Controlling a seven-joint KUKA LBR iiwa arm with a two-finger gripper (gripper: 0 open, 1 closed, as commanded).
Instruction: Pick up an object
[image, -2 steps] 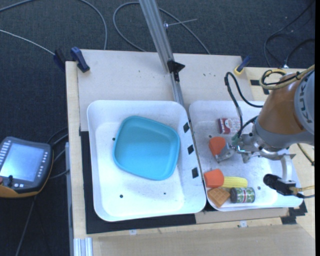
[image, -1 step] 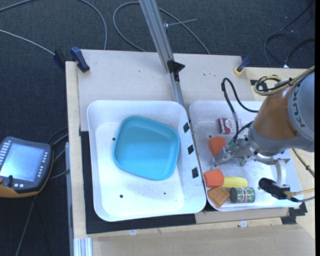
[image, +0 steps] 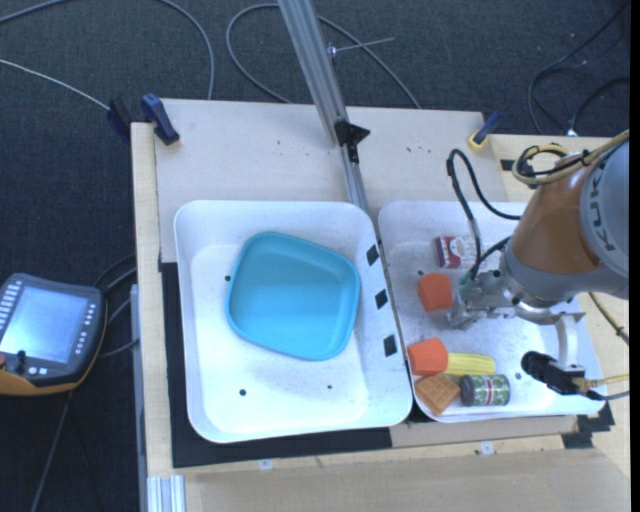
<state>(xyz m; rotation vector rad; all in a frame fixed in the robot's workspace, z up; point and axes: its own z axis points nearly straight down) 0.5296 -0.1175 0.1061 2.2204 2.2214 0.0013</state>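
Objects for picking sit in the right bin (image: 400, 232) as I read the camera view: an orange block (image: 435, 292) near the bin's middle, a small red-and-white box (image: 455, 251) just above it toward the far wall, and along the near wall a second orange piece (image: 428, 355), a yellow corn-like piece (image: 470, 363) touching its right side, a tan waffle-like piece (image: 437, 392) below them, and a dark little jar (image: 486, 390) lying on its side next to the waffle. My arm (image: 560, 240) reaches in from the right, orange band over the right bin, wrist pointing left and down. Gripper (image: 464, 308) sits low in the bin, just right of the orange block, close to it or touching, I can't say which. From this slant the metal of the tool blurs together, so I cannot tell how the jaws stand, and I see nothing clearly between them. A black cable (image: 462, 200) loops from the wrist over the bin's far side. Left bin (image: 190, 300) holds a blue plate (image: 294, 294), roughly centered, tilted a bit in the frame. A metal pole (image: 320, 70) runs down to the gap between the two bins. Off the bench at left lies the teach pendant (image: 45, 330) on the dark carpet, screen lit.
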